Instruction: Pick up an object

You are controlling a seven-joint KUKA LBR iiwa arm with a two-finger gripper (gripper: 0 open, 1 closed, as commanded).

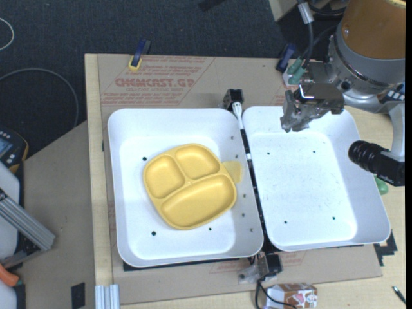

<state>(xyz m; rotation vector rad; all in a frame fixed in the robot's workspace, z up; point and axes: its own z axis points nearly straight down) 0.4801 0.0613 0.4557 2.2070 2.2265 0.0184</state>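
Two white bins sit side by side on the tabletop (pixel 161 82). One yellow divided plate (pixel 189 185) lies flat in the left bin (pixel 122 172), slightly right of its middle. Over the right bin's (pixel 322 198) far edge hangs the gripper (pixel 295 122), holding nothing; how wide it stands I cannot tell.

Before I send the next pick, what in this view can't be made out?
- Gripper, camera view: too small and dark to tell whether it is open or shut.
- Pale yellow piece beside the yellow divided plate: the plate's rim covers part of it, so what it is stays unclear.
- Arm: cut off by the top and right edges.
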